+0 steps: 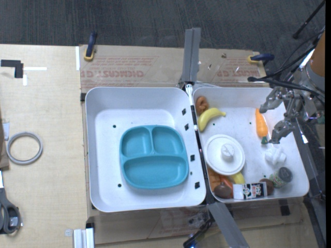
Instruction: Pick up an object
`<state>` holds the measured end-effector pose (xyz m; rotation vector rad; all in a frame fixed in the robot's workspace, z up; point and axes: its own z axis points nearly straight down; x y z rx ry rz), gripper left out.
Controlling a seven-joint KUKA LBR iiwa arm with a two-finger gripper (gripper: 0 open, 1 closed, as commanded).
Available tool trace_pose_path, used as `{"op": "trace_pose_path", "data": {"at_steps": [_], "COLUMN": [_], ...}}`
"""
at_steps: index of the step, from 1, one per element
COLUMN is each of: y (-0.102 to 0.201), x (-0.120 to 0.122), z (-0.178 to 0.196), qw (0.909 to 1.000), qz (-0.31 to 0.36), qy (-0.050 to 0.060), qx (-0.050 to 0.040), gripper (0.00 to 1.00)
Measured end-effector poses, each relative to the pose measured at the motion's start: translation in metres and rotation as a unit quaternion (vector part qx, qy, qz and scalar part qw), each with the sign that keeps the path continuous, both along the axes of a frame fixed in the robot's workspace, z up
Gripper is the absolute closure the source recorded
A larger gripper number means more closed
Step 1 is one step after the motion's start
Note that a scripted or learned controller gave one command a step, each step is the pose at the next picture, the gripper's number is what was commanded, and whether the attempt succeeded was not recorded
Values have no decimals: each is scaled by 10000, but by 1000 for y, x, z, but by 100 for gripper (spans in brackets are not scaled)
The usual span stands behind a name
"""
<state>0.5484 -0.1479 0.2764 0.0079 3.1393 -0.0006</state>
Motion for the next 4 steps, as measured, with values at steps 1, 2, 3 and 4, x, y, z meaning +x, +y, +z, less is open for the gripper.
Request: {"op": "trace_pose_path", "data": {"at_steps": [1, 2, 3, 4], "y": [-51, -74, -69, -43], "x": [72, 78, 85, 79], "z": [-103, -183, -182, -183], "qw": [9998, 10000, 9994, 9985], "qz": [178, -80, -332, -553], "qy": [-1, -14, -21, -11], "qx": [-2, -4, -5, 1], "gripper": [0, 0, 0, 0]}}
